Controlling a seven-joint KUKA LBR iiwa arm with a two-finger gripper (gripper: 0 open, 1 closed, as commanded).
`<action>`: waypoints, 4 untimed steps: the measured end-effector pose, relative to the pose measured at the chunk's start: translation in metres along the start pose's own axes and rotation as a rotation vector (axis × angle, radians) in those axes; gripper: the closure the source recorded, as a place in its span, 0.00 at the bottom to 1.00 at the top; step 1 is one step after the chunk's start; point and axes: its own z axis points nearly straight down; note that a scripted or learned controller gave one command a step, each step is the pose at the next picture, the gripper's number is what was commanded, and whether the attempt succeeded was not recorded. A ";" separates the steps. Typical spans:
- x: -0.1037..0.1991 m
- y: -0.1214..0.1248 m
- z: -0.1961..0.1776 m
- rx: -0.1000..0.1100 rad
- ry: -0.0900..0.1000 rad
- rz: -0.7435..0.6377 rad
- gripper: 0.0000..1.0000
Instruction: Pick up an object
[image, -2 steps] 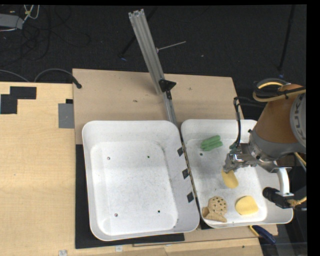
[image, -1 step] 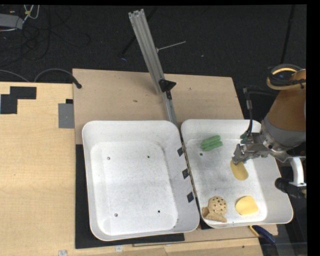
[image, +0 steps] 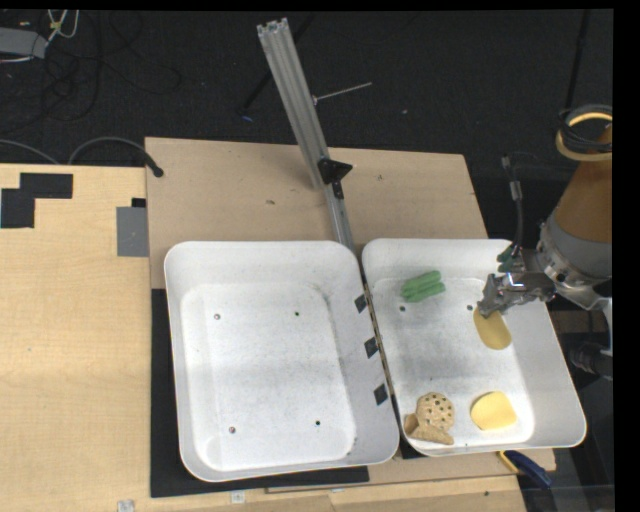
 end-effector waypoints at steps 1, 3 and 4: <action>0.041 0.022 0.012 0.004 0.002 -0.002 1.00; 0.129 0.056 0.027 0.004 0.002 -0.003 1.00; 0.169 0.071 0.026 0.004 0.001 -0.002 1.00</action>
